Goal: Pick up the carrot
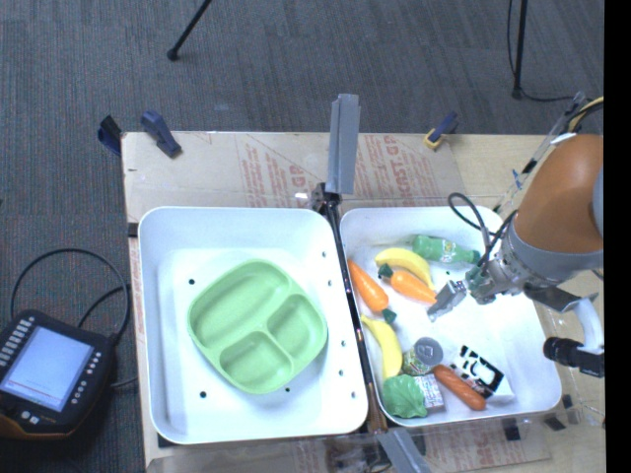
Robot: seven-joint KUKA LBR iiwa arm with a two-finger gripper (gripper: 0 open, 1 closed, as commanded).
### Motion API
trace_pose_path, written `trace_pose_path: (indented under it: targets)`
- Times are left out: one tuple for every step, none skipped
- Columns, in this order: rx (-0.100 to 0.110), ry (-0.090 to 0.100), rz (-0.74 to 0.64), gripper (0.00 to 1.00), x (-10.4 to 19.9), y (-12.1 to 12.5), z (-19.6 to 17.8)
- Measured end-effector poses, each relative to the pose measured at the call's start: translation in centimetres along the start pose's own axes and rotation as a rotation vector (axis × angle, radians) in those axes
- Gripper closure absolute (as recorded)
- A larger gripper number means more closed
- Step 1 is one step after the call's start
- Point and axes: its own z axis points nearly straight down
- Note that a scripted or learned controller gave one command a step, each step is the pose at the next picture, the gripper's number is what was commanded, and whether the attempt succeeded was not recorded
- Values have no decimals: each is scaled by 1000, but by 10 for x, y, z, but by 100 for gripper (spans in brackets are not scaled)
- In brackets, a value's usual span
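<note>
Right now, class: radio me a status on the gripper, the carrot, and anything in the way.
Gripper over right bin, holding nothing. Carrot by left wall, untouched. Bananas close around it.

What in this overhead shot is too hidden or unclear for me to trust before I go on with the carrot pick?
- Gripper: small and blurred, finger state unreadable.
- Carrot by the divider: its lower end is hard to separate from the banana.
- Right bin: far edge covered by the arm.
- Can: label too small to read.
</note>
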Motion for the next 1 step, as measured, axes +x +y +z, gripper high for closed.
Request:
trace_pose_path:
  targets:
    - [-1,0,-71,0,-27,38,82]
